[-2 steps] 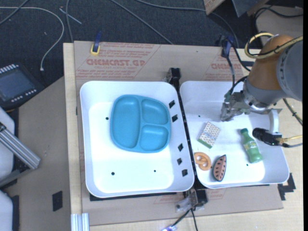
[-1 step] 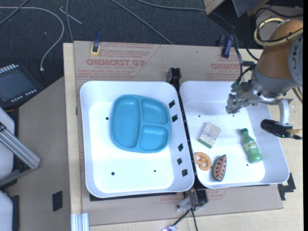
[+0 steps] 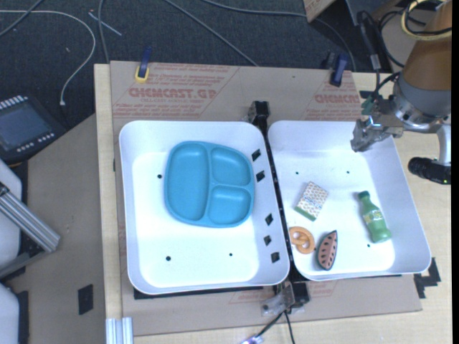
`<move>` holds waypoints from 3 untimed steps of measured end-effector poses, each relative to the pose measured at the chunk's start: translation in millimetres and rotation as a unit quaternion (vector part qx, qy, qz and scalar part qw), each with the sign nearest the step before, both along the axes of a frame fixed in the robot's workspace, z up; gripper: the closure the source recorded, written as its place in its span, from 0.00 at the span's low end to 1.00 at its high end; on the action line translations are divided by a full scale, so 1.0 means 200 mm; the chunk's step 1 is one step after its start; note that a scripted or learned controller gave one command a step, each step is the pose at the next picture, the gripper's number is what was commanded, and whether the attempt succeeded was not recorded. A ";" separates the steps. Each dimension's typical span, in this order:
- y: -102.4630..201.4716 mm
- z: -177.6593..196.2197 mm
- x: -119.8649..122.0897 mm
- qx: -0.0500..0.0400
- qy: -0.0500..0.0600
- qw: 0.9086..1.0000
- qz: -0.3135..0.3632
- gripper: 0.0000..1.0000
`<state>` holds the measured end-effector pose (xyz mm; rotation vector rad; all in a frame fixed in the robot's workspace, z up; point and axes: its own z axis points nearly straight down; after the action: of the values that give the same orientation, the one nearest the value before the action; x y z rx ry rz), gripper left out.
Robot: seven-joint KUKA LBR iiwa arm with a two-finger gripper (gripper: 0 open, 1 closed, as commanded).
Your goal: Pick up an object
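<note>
Left bin (image 3: 136, 192): blue plate (image 3: 209, 183), three compartments, lying flat, well left of the gripper and far across the divider. Right bin (image 3: 409, 213): four small items, all below and left of the gripper, none touching it. Pretzel (image 3: 302, 239) and a brown slice (image 3: 327, 249) lie just beside each other near the front wall, farthest from the tool. Checked packet (image 3: 313, 200) sits alone mid-bin, nearer. Green bottle (image 3: 374, 217) lies on its side almost directly below the tool, closest candidate. Gripper (image 3: 363, 136) hangs over the bin's back right corner, nothing between its fingers; spread or pressed together, cannot tell at this size. Step in hand, as I judge it: approach, no target reached yet. Next move calls for travel toward the front of the bin, centring over one item (the bottle likeliest), aligning across its narrow width, then descending.
</note>
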<state>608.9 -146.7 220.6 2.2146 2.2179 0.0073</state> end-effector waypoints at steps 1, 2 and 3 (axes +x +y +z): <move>0.00 0.19 0.01 0.000 0.001 1.000 0.000 1.00; 0.28 0.11 -0.05 0.002 0.006 1.000 0.002 1.00; 0.52 0.05 -0.12 0.002 0.006 1.000 0.001 1.00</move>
<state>584.2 -43.5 230.3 2.2200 2.2298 -0.0015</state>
